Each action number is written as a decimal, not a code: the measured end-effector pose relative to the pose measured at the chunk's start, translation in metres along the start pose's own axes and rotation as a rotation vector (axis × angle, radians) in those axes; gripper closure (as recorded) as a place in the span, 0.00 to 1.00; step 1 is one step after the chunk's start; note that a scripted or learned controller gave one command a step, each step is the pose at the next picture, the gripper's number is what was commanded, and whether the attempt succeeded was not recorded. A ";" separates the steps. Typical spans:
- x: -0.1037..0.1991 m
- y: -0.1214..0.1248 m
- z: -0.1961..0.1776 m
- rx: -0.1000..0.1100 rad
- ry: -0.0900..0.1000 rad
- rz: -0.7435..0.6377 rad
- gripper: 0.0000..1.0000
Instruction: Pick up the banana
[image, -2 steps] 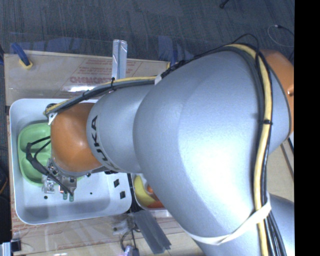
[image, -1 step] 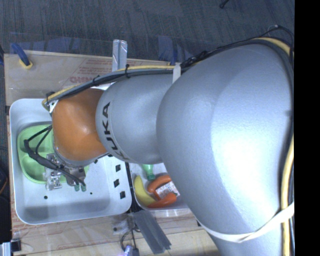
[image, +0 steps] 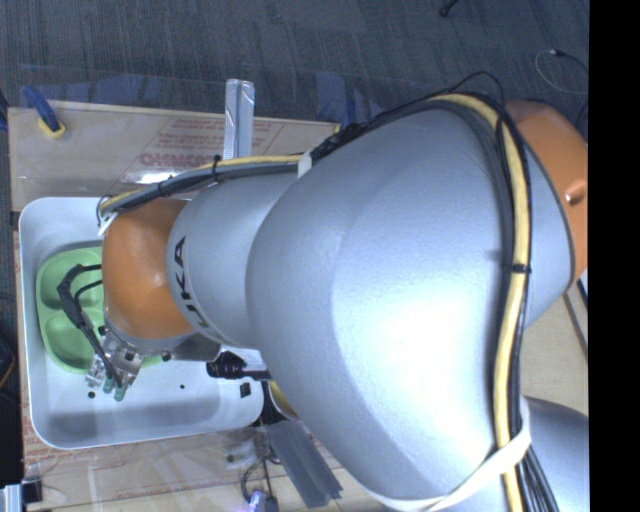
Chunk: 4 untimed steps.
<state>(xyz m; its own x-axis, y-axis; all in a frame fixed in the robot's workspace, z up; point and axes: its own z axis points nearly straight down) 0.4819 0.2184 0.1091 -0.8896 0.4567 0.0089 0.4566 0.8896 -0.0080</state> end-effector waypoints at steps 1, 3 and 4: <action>0.007 0.001 0.007 -0.014 -0.003 0.304 1.00; 0.002 -0.013 -0.093 -0.009 -0.001 0.763 1.00; 0.004 -0.012 -0.100 -0.003 0.000 0.753 1.00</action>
